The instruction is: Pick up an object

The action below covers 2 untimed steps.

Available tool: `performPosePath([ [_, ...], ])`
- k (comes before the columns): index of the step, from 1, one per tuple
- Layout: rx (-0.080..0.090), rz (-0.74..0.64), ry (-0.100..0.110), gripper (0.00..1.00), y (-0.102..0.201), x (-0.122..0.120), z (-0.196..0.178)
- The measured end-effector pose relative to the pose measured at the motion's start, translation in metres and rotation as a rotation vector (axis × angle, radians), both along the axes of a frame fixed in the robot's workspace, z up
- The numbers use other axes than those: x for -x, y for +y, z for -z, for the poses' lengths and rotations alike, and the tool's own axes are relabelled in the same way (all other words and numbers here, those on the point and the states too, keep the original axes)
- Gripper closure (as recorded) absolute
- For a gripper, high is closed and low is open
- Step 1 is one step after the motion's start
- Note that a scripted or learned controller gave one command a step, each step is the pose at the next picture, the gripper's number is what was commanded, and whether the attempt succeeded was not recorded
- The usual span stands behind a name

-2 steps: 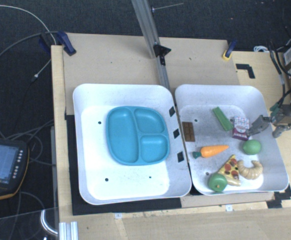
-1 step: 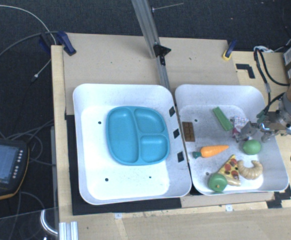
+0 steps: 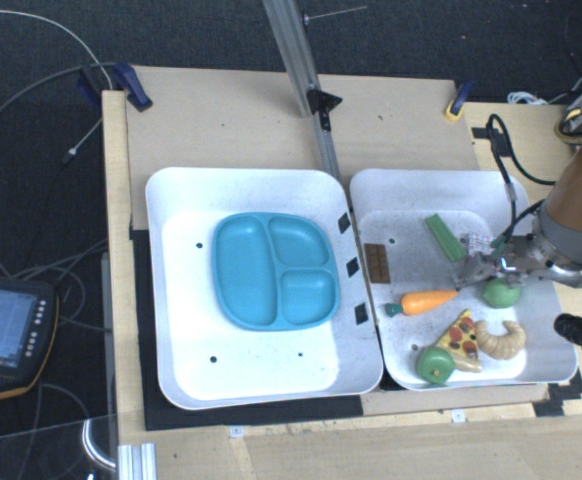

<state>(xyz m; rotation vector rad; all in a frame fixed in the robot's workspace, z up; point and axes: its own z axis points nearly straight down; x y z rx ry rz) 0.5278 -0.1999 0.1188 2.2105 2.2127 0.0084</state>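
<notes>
Toys fill the right bin: one apple, one pizza slice, one croissant, one carrot, one green ball, one green block. The gripper hangs just above the ball; its opening cannot be told. One blue plate sits mid left bin on the wooden bench.

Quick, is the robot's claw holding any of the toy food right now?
Gripper: cannot be told; it sits low in the right bin beside the green ball.
</notes>
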Motion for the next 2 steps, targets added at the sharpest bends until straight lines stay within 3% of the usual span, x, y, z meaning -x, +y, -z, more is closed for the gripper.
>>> performPosePath([
  [1,0.002,-0.002,-0.007,1.00,0.000,-0.002,-0.014],
  [2,-0.004,-0.001,0.007,1.00,0.008,0.001,-0.072],
])
